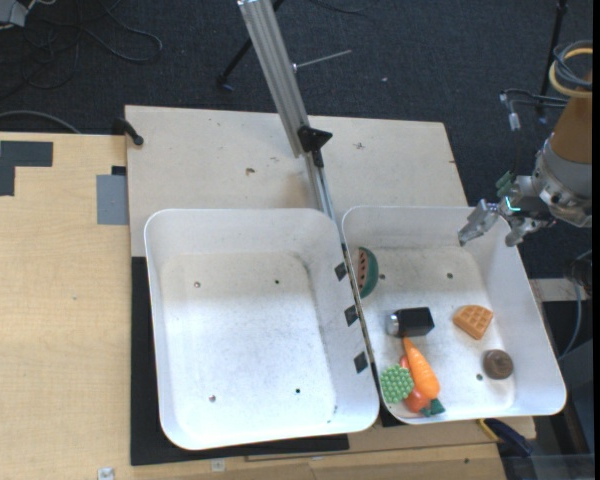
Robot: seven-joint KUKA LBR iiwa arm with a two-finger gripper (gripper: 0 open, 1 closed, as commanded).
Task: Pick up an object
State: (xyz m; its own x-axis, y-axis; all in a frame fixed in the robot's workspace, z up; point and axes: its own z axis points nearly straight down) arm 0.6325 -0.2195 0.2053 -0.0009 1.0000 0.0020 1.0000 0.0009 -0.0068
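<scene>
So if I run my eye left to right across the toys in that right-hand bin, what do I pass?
Watermelon slice at the divider → black block → waffle → brown round piece. The carrot and the green and red bits beside it overlap the block's span, so I leave them out. The gripper hangs over the bin's upper right rim.

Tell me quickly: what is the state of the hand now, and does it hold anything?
Hand: open, holding nothing, above the right bin's far right corner.

nothing readable anywhere tbh, no labels, brands or numbers on bins, toys, bench or arm
</scene>
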